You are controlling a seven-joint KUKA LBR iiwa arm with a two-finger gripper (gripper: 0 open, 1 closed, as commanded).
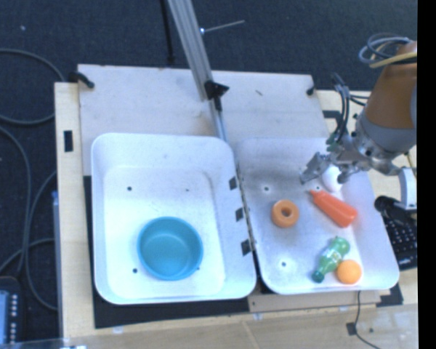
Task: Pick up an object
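The grey two-finger gripper [327,171] hangs just above the orange plastic carrot's [334,206] upper end, in the approach step. Its fingers look spread and hold nothing. Next it must descend and close.

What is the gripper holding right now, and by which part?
Nothing that can be seen. The gripper hangs over the right bin, just above the upper end of the carrot, with no object between its fingers.
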